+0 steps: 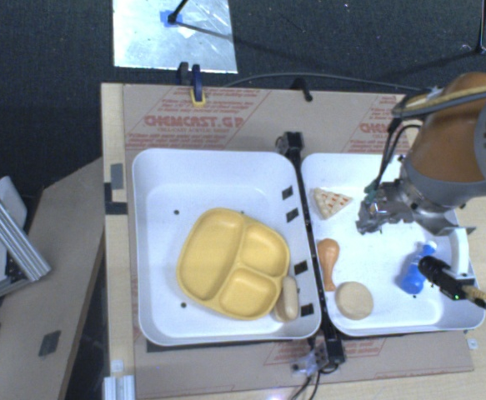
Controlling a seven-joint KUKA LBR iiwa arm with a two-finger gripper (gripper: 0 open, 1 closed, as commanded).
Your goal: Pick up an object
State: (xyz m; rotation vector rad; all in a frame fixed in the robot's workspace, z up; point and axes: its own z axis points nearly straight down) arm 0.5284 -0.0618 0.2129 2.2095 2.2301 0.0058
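My gripper (374, 216) hangs over the right bin (355, 323), just right of a pizza slice (332, 201) near the bin's back. Below it lie an orange drumstick (329, 261) and a round tan bun (354, 300). A blue object (415, 273) rests at the bin's right side, partly behind the arm's hardware. Nothing shows between the gripper's tips from this angle.
The left bin (163, 223) holds a yellow sectioned tray (232, 262) with a pale bread roll (288, 298) at its lower right edge. A black divider (305, 232) runs between the bins. The arm's orange band (455, 144) looms over the right bin's far corner.
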